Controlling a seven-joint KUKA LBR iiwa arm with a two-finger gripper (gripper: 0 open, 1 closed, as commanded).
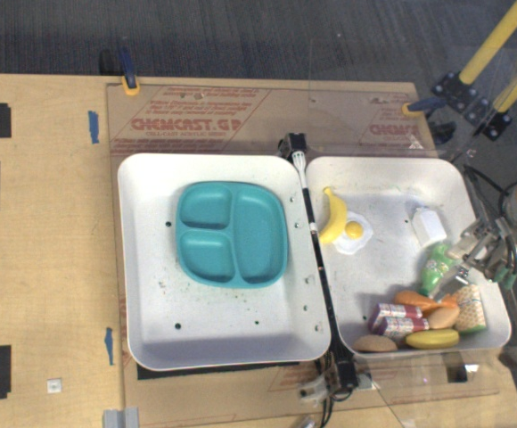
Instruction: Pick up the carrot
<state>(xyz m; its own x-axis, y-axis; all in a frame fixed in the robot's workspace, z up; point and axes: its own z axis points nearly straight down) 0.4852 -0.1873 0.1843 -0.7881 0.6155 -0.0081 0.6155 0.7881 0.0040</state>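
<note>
- None of the pick done yet, judging by how things lie: carrot (416,299) lying flat in the right bin (392,172), toward its near right corner, not lifted and not between any jaws.
- Hovering or resting near that bin's right wall: gripper (472,259), close to the carrot but up and to the right of it, apart from it.
- Cannot tell whether the jaws stand apart or together; too small and cluttered there to read.
- Left to do, by this reading: shifting over the carrot, coming down, closing on it, raising it clear.
- Crowded around the carrot:
  - touching or nearly touching its upper side, a green packet (436,271), which also sits just beside the gripper;
  - just in front, a purple-and-white wrapper (392,317);
  - at its right end, a rounded orange-tan piece (444,315) and a mesh-patterned piece (471,308);
  - nearer the front rim, a yellow fruit (431,337) and a brown potato-like lump (376,343).
- Likely trouble: nudging or catching the green packet or the wrapper instead, given so little free room on either side of the carrot.
- Well apart and out of the way: a banana (334,214) on a fried-egg toy (352,233) by the dividing wall, and a white block (429,225) toward the back.
- Off in the left bin (143,266): a teal divided plate (233,234).
</note>
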